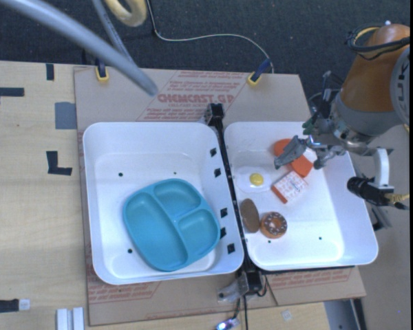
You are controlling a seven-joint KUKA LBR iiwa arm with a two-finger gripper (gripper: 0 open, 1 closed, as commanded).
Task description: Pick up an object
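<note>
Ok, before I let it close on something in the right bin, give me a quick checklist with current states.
1. Gripper is over the right bin: ok.
2. Gripper lined up with a target: ok, it sits at the orange object and the red-and-white packet.
3. Finger state: cannot tell.
4. An object is between the fingers already: cannot tell.
5. Neighbours give room: not ok, the orange object and the packet lie close together; the fried egg, brown piece and donut lie apart, further down.
6. Blue divided plate is out of the way in the left bin: ok.
</note>
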